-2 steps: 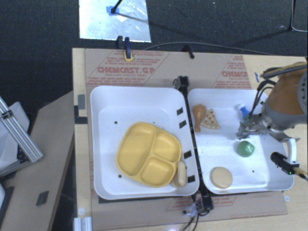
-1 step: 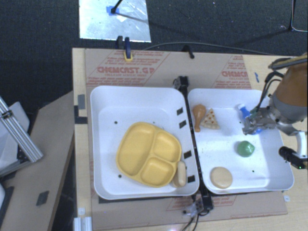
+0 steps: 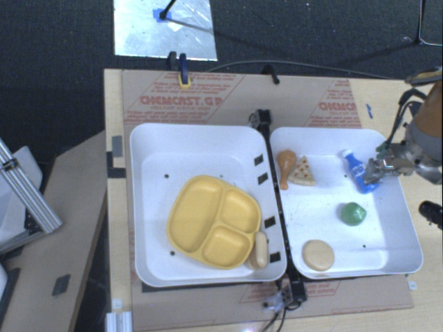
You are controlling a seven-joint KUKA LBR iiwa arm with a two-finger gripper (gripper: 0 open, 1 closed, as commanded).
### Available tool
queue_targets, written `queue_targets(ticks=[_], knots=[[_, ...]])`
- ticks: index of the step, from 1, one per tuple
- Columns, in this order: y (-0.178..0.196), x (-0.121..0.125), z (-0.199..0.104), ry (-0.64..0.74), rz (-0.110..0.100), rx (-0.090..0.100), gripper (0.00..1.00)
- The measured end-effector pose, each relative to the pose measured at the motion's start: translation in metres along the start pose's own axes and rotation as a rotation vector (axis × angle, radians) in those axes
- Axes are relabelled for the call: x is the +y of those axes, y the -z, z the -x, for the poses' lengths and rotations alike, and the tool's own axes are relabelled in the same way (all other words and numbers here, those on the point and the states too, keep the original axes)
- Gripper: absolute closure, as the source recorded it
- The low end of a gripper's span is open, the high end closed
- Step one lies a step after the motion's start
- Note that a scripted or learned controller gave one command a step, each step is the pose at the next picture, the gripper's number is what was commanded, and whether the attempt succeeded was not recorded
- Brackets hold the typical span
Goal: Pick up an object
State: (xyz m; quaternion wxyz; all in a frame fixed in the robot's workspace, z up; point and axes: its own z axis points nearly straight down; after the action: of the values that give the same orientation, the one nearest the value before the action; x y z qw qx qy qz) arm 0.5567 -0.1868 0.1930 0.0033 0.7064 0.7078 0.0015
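The right bin [image 3: 398, 254] holds a blue bottle-shaped object [image 3: 354, 166] near its far right wall. My gripper [image 3: 377, 169] sits right at the blue object's right end, touching or overlapping it in this view. A green ball [image 3: 353, 214] lies just in front of it. A round tan bun [image 3: 318, 255] rests near the front wall. A brown drumstick [image 3: 286, 166] and a pizza slice [image 3: 303, 173] lie together at the bin's far left.
The left bin [image 3: 156, 158] carries a yellow divided tray [image 3: 213, 221], with a small tan roll [image 3: 259, 249] against the tray's right corner. The arm enters over the right bin's right wall. A black divider with clips [image 3: 271, 185] runs between the bins.
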Motion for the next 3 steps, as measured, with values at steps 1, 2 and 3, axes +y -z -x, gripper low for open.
queue_targets(ticks=[1,2,3], knots=[[0.054,0.002,0.001,0.002,0.001,0.000,1.00],[0.044,0.019,-0.057,0.009,-0.004,0.004,1.00],[0.044,0.039,-0.119,0.009,-0.003,0.005,1.00]])
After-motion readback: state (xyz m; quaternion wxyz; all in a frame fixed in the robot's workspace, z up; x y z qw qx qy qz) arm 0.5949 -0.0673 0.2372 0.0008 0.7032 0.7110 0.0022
